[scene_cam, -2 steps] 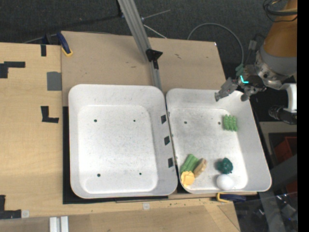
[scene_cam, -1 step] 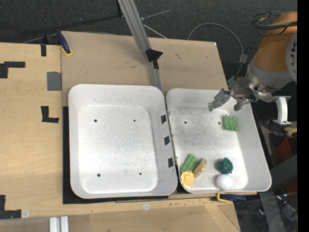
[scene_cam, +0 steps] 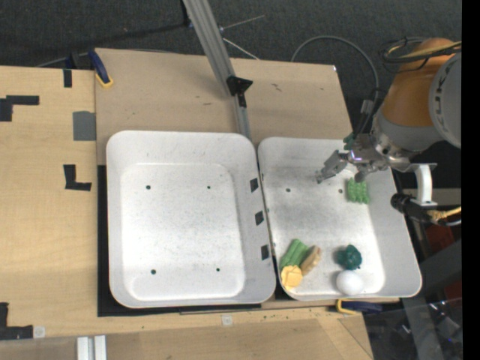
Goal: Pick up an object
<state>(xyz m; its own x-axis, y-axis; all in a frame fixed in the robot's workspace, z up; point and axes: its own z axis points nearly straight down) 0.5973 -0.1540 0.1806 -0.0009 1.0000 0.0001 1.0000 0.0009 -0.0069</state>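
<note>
step: we judge this as the approach, before any grasp; nothing sits between the fingers of the gripper (scene_cam: 346, 169).
gripper: we see it over the upper part of the right bin (scene_cam: 300, 201), reaching in from the right; the grey arm (scene_cam: 420, 103) with its orange band is behind it.
fingers: we read them as spread apart, one finger (scene_cam: 328, 172) pointing left and down, the other near the green block; pinching nothing.
nearest thing: green block (scene_cam: 358, 193), just beside and below the gripper, lying on the bin floor near the right wall.
other things: green and tan piece (scene_cam: 298, 255) with a yellow end (scene_cam: 291, 277) near the bin's lower left; dark green lump (scene_cam: 348, 257) and white ball (scene_cam: 349, 282) touching or nearly so at the lower right.
left bin (scene_cam: 180, 216): we see only speckled floor.
next move: we judge the gripper needs to shift slightly down and right to centre over the green block, drop to the floor, then close; the block is near the wall, so a finger may catch the rim.
risk: the block could slide or be nudged instead of gripped.
writing: we can read no brand, label or text; black tape marks (scene_cam: 71, 177) on the bench are shapes, not letters.
</note>
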